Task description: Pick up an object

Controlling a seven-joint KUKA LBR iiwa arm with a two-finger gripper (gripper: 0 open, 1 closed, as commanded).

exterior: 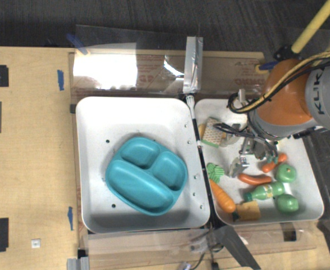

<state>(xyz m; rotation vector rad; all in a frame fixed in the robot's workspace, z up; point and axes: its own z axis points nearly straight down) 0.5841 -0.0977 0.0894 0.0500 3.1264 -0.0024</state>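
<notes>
My gripper point(242, 161) hangs low over the middle of the right bin point(316, 198), below the grey wrist and its orange band. Just under it and to the right lies an orange-red chilli point(255, 179). A carrot point(223, 198) with a green top point(214, 170) lies along the bin's left wall. Green toy fruits point(286, 173) point(287, 203) and a green and white piece point(263, 193) sit at the right. Nothing is visibly held.
A teal divided plate point(147, 174) lies in the left bin point(91, 128). The right bin also holds a tan waffle-like piece point(212, 134), a brown block point(248, 210) and a small orange piece point(272, 162). Yellow and black cables run along the arm.
</notes>
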